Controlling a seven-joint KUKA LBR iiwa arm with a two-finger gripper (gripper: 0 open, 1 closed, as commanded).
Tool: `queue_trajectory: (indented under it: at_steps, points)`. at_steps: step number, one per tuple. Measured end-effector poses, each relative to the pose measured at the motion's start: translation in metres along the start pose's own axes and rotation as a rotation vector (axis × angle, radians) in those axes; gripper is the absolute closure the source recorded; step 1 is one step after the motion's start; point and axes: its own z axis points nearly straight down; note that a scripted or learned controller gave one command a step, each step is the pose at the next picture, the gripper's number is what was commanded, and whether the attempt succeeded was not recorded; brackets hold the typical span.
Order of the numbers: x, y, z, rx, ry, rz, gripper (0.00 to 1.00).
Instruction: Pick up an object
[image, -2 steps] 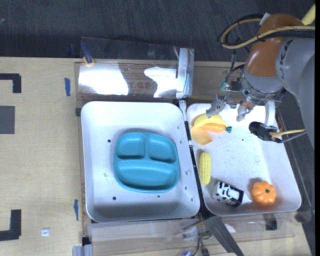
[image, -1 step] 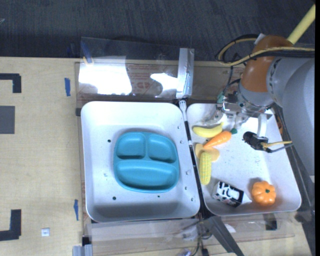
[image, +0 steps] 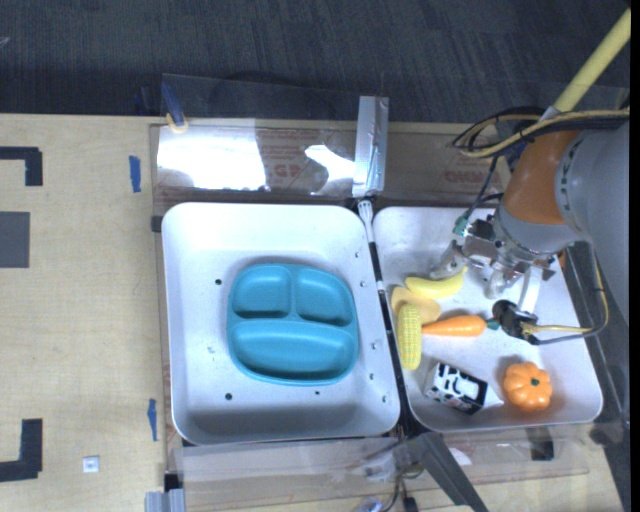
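Observation:
The right bin (image: 580, 400) holds several toy foods. A yellow banana (image: 432, 288) lies at its left side, a yellow corn cob (image: 409, 336) runs lengthwise just below it, and an orange carrot (image: 455, 325) lies across the middle. A black-and-white block (image: 458, 387) rests near the front, and a small orange pumpkin (image: 527, 386) sits at the front right. My gripper (image: 497, 268) hangs low over the bin's back half, just right of the banana's tip and above the carrot. Nothing shows held in it.
The left bin (image: 190, 250) carries a blue divided plate (image: 292, 322) at its centre. A clear plastic wall (image: 260, 150) stands behind the bins. The grey arm with its orange band (image: 535, 185) and cables (image: 560, 328) crosses the right bin's back right.

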Motion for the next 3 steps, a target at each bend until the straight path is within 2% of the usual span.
queue_trajectory:
  at_steps: [1, 2, 3]
  points:
    - [-0.071, -0.030, -0.001, -0.002, 0.001, -0.045, 0.00]
    - [-0.072, -0.029, -0.012, -0.007, 0.000, -0.043, 1.00]
    - [-0.090, -0.034, -0.005, 0.002, 0.000, -0.077, 1.00]
